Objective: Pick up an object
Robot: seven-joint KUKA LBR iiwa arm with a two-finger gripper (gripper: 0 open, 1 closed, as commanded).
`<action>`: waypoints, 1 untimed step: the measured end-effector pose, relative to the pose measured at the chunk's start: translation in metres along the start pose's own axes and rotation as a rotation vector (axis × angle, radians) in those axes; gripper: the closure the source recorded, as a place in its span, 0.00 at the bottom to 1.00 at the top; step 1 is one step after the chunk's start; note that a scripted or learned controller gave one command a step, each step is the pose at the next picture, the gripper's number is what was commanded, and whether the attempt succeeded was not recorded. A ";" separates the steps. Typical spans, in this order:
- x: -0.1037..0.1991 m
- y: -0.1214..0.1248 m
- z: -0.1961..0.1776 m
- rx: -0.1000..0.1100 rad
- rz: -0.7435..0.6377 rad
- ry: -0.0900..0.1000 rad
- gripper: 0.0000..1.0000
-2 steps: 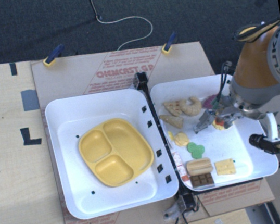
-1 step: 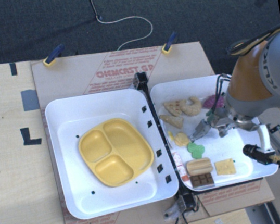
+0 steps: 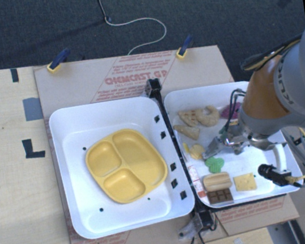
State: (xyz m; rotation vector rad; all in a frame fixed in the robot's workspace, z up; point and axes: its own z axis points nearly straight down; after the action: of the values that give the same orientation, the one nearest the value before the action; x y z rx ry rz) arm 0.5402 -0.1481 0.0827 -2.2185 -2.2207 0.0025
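Rig: one grey arm with an orange band reaches in from the right of the camera view over the right bin [image 3: 267,195].
End effector: the end effector [image 3: 216,145] sits low in the right bin, its metal tip slanting down toward the left; whether it is apart or together cannot be told from this view.
Nearest thing: a small yellow piece [image 3: 196,152] lies touching or just beside the tip, on its left.
Next nearest: a green piece [image 3: 215,165] lies just below the tip, toward the near edge of the bin.
Long axis: the yellow piece is too small to judge; the green one looks roughly round and lobed.
Other candidates: tan, rough-looking pastry shapes [image 3: 199,118] lie above; a tan bun-like block [image 3: 217,181], a dark brown chocolate-like square [image 3: 220,196] and a pale yellow cracker-like square [image 3: 245,182] lie along the near wall.
Left bin: the left bin [image 3: 66,138] holds a smooth yellow divided plate [image 3: 126,164], well apart from the arm.
Surface: cardboard sheet [image 3: 128,76] under both bins.
Judgement: the yellow piece seems the likeliest target.
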 end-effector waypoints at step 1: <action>0.000 0.001 -0.011 -0.002 -0.001 -0.001 1.00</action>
State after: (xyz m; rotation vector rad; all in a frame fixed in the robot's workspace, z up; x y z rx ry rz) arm 0.5410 -0.1483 0.0939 -2.2184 -2.2235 0.0019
